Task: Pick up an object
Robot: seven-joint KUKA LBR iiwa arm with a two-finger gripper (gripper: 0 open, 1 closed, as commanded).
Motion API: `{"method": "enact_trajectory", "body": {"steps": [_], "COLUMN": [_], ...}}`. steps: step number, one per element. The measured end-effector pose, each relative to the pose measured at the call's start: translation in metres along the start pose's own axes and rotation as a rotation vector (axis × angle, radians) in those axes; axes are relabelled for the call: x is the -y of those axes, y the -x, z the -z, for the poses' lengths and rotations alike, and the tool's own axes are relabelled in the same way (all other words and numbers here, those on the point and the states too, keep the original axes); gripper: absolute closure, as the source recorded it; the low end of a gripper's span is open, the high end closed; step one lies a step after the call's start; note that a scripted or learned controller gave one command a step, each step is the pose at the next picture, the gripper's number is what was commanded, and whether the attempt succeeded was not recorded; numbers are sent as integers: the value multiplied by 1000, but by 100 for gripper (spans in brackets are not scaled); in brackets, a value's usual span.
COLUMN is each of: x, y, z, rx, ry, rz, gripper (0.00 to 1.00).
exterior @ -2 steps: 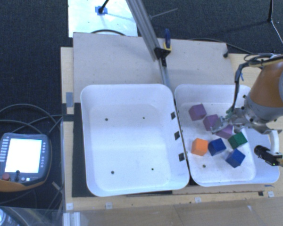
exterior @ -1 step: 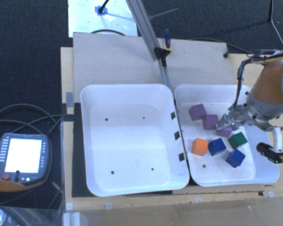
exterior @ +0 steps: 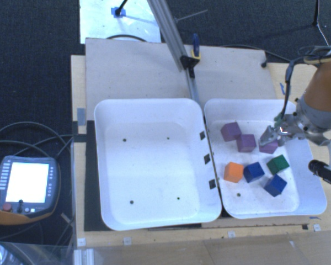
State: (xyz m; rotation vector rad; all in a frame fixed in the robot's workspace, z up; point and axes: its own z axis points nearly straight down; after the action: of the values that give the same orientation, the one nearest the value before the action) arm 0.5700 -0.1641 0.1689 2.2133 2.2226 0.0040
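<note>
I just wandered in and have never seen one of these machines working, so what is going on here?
A grey and orange robot arm reaches in from the right over the right-hand white bin. Its pincer is down among small coloured blocks, right at a purple block. Two more purple blocks, an orange block, two blue blocks and a green block lie nearby. Whether it has gripped anything is unclear. The left bin sits beside it.

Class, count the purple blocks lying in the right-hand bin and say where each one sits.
3. One purple block lies at the upper left of the group, a second just below and right of it, and a third sits at the gripper, partly covered. Others could be hidden beneath the arm.
</note>
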Motion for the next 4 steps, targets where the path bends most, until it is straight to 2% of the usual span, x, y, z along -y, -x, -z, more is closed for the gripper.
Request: {"method": "enact_trajectory", "body": {"steps": [1, 2, 4], "x": [-2, -3, -21], "y": [8, 8, -93], "z": [46, 70, 50], "rx": [1, 0, -4], "ry": [1, -1, -5], "rz": [0, 1, 7], "gripper": [100, 100, 100]}}
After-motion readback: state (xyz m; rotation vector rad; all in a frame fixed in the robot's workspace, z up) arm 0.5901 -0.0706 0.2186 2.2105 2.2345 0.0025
